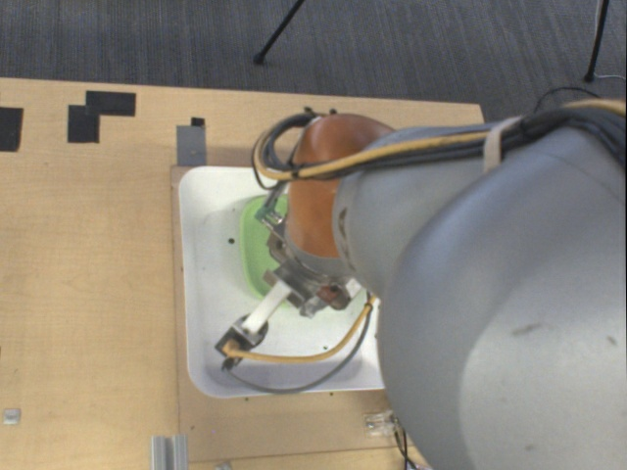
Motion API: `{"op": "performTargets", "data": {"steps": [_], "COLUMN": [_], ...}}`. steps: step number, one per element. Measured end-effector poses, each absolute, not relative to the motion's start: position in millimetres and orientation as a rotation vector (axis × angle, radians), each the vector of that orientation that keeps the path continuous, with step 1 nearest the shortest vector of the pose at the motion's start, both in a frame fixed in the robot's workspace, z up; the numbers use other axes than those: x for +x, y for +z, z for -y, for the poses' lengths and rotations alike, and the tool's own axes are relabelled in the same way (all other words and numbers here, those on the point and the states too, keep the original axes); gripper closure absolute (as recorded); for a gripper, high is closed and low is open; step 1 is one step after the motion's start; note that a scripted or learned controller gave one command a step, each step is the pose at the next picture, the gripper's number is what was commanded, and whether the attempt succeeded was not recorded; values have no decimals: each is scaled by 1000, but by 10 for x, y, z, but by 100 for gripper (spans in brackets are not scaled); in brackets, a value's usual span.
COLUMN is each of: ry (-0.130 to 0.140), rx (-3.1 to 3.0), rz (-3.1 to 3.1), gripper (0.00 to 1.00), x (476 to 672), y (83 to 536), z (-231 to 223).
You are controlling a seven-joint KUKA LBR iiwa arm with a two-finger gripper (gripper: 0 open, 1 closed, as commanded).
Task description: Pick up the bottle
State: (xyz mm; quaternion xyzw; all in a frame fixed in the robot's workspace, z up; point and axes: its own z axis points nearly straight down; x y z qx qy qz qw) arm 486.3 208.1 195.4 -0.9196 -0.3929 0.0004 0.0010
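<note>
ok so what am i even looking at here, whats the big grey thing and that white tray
The big grey shape is a robot arm with an orange band above its wrist. It comes in from the right. One camera, fixed above, looks down at a slant on a wooden bench. The white tray is a shallow bin set on that bench. The arm's gripper is down inside the bin, over a pale green thing that is half hidden. That may be the bottle the robot is meant to pick up. The arm blocks the view there, so I cannot tell whether anything is held.
</note>
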Motion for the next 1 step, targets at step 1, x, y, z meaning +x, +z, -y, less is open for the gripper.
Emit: {"op": "performTargets", "data": {"steps": [1], "ry": [-2], "rx": [-2830], "rz": [1364], "gripper": [100], "x": [5013], "y": [2589], "z": [-1240]}}
